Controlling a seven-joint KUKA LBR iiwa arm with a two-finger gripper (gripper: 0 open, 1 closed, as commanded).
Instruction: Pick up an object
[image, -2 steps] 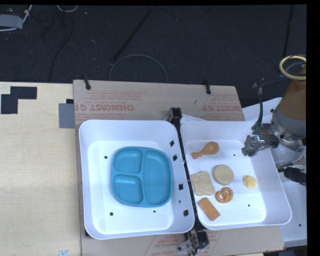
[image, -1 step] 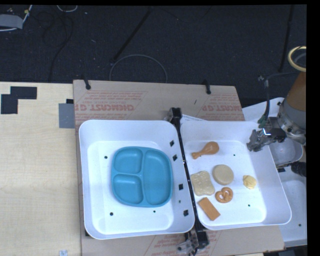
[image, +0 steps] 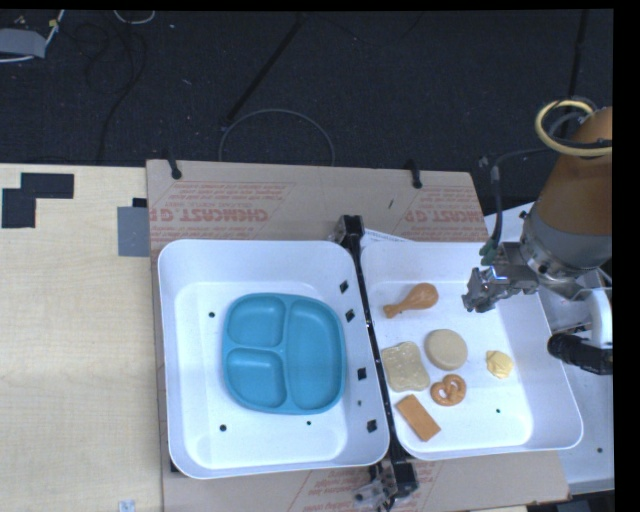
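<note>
The right bin (image: 520, 425) holds several toy foods. A tan drumstick (image: 413, 299) lies near its left side. Below it are a round pale biscuit (image: 446, 349), a beige slice of bread (image: 405, 366), a brown pretzel (image: 449, 390), an orange wedge (image: 418, 417) and a small yellow piece (image: 499, 364). My gripper (image: 486, 291) hangs over the upper right part of this bin, to the right of the drumstick and above the biscuit. I see nothing held in it.
A blue divided plate (image: 282, 352) lies in the left bin (image: 190, 420). A black divider (image: 365, 340) runs between the two bins. The arm's grey and orange body (image: 580, 200) stands over the right bin's far right corner. Cardboard (image: 300, 200) lies under both bins.
</note>
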